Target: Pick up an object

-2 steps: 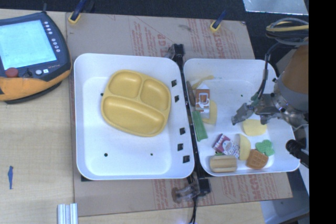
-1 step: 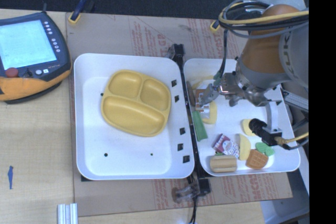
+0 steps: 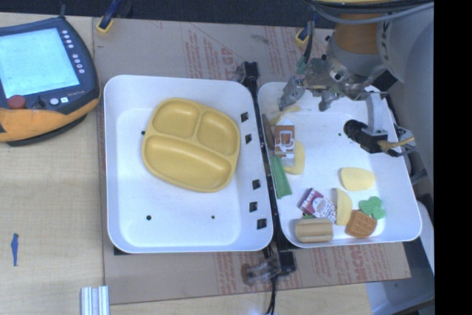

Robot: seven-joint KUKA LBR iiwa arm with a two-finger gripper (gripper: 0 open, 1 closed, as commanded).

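My gripper (image 3: 307,98) hangs over the far left corner of the right bin (image 3: 404,181), its fingers spread apart with nothing between them. Just below it lies a small brown and white box (image 3: 285,139) on a pale yellow slice (image 3: 297,160). A green stick (image 3: 280,178) lies along the bin's left wall. Toward the near side are a red and white packet (image 3: 316,202), a bun (image 3: 313,230), a pale wedge (image 3: 344,206), an orange waffle (image 3: 360,223), a green piece (image 3: 373,206) and a yellow slice (image 3: 356,178).
The left bin (image 3: 125,158) holds a yellow divided plate (image 3: 192,144). A black rail (image 3: 258,151) runs between the bins. A teach pendant (image 3: 40,74) rests on the bench at the far left.
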